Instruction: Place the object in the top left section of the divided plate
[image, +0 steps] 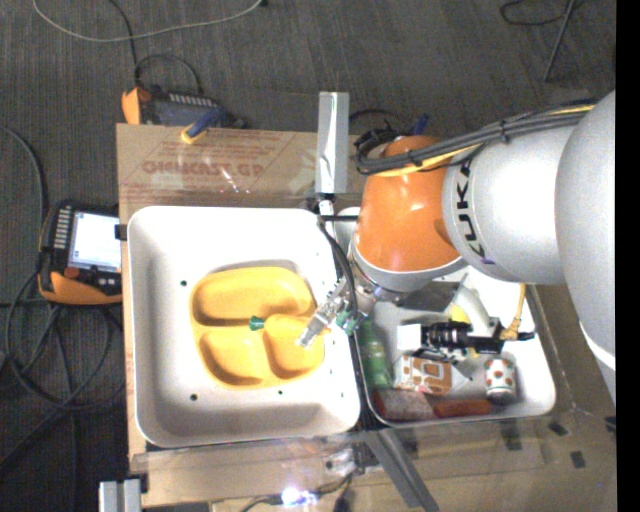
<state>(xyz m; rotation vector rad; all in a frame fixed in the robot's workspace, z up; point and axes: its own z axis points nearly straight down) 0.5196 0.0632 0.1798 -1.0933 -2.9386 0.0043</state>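
A handheld controller (80, 255) with a lit screen lies on the floor at far left, just outside the left bin (160, 400). This shallow white bin holds the yellow divided plate (235, 370), which has one long section across its top and two smaller sections below. A small green object (256, 323) rests on the plate's central ridge, at the junction where the long upper section meets the two lower ones; it lies in no section cleanly. Immediately to its right, the gripper (318, 328) hangs low over the right edge of the plate, its metallic fingers pointing down and to the left toward the ridge. The fingers appear close together with nothing visible between them, so the gripper holds no object; a green part shows at its base, which seems to belong to the tool rather than to a carried item. Above and to the right, the orange band (400, 230) and the grey arm (540, 190) cover much of the right bin (545, 390), in which a green bottle (376, 362), a patterned box (428, 373) and a small can (500, 378) lie near the lower wall. Judged from this arrangement, the placing step is at or near release, with the object short of its target. The next move calls for a regrasp or a nudge of the green object up and leftward into the top left section, with care not to catch the ridge.
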